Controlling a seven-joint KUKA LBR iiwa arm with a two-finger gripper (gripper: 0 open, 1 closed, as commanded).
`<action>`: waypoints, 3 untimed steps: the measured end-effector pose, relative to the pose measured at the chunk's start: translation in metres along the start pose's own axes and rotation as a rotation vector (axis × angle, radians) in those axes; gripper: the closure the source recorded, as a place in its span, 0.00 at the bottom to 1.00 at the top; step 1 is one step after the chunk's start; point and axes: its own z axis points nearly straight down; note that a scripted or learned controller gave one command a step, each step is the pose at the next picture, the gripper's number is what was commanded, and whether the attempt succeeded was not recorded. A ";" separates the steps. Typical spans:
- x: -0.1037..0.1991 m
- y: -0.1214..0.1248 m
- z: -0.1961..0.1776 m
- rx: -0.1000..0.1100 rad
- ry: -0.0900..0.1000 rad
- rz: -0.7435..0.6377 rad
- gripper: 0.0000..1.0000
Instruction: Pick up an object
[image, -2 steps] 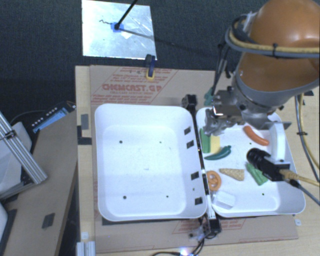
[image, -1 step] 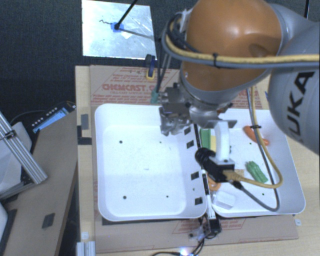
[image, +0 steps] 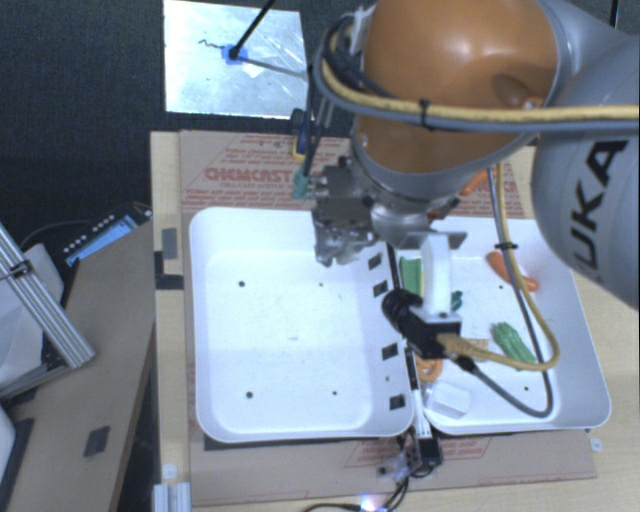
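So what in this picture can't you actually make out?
- The hand: the arm's bulk covers most of it in the camera view, so its grip is unclear.
- The right bin: its upper part is hidden by the orange band and wrist.
- The orange object: partly behind a yellow cable, so its shape is uncertain.
- The white piece and green object: too small to identify.

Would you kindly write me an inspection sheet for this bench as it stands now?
Surface: two white bins side by side, left bin, right bin.
Job's things: green object, orange object, small white piece, all in the right bin.
Clutter: nothing seen.
Grippers: gripper over the left bin's far edge; nothing seen in it.
Cables: yellow cable trails across the right bin.
Surroundings: cardboard sheet under the bins.
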 end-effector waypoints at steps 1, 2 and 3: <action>0.010 0.000 0.000 0.000 -0.001 0.000 1.00; 0.010 0.001 -0.011 -0.002 0.001 -0.002 1.00; 0.020 0.000 -0.013 0.000 0.000 0.000 1.00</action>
